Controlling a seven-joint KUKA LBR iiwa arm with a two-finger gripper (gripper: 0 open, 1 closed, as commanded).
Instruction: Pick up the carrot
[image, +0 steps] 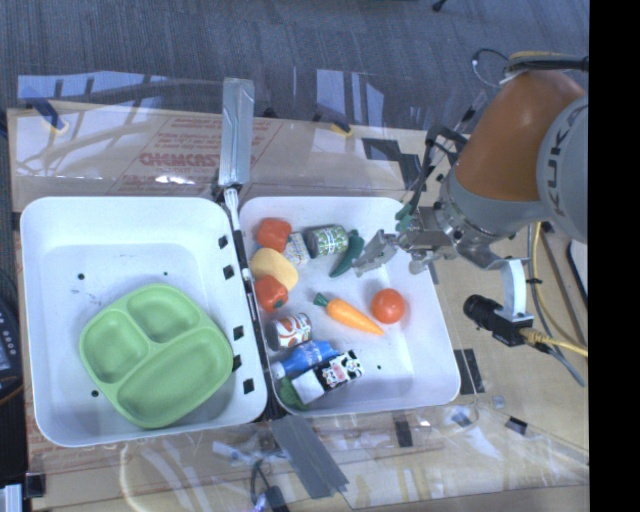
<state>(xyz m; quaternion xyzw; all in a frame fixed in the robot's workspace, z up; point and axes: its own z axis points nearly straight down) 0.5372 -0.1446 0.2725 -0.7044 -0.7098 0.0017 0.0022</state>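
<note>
Carrot (347, 314), small, orange, tapered, with a green stub at its blunt end: lies flat on the floor of the right-hand shallow white bin (445, 360), below and a little to the left of the gripper (372, 252), clearly apart from it. Nothing touches it.

Camera view, from above at a slant. Grey arm with orange band (515, 125) reaches in from the right; gripper hangs over the upper middle of that bin. Cannot tell whether it is open or closed; nothing is seen held in it.

- Just left of the gripper: dark green pepper-like piece (344, 258) and a small green-labelled can (326, 241).
- Below and right of it: round red tomato (388, 305), just beside the carrot's thin tip.
- Further left: red and yellow toy produce (272, 265), a red-and-white can (292, 328).
- Far left: second white bin (40, 330) with a light green divided plate (155, 352).

Risks, as judged:
- Gripper sits nearer the green pepper piece than the carrot; a straight descent would likely meet the wrong item.
- Carrot lies slantwise; a grip along its length could slip off the taper.
- Tomato may get nudged or pinched with the tip.
</note>
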